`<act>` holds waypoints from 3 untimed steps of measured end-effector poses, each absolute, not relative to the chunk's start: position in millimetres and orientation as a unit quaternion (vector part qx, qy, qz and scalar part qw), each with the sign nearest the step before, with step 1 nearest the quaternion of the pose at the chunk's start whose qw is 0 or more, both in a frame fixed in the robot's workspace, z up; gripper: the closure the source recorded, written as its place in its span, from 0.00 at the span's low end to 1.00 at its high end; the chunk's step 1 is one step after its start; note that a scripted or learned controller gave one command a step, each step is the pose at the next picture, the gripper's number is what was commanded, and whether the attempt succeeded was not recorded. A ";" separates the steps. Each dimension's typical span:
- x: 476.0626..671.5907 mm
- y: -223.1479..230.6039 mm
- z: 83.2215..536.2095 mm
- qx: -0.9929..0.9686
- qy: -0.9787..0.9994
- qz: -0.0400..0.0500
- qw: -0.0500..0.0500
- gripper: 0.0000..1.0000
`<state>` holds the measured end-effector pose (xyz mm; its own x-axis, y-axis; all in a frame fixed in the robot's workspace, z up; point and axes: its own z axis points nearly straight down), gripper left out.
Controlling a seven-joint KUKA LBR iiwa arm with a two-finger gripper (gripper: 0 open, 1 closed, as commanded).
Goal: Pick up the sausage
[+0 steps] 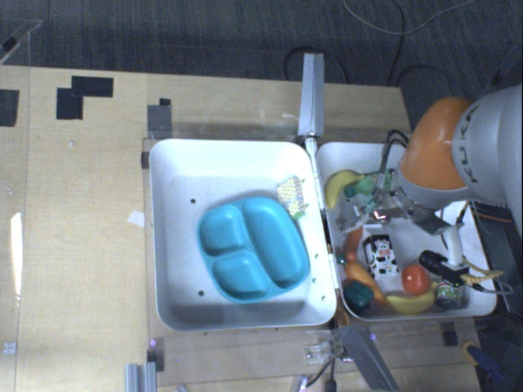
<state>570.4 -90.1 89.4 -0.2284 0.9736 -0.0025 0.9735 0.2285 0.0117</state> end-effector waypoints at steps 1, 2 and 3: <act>542.0 -106.0 107.4 0.665 0.747 0.002 0.001 0.00; 597.8 -84.8 95.6 0.697 0.717 0.002 0.002 0.00; 560.6 -95.6 89.4 0.720 0.694 0.005 0.004 0.00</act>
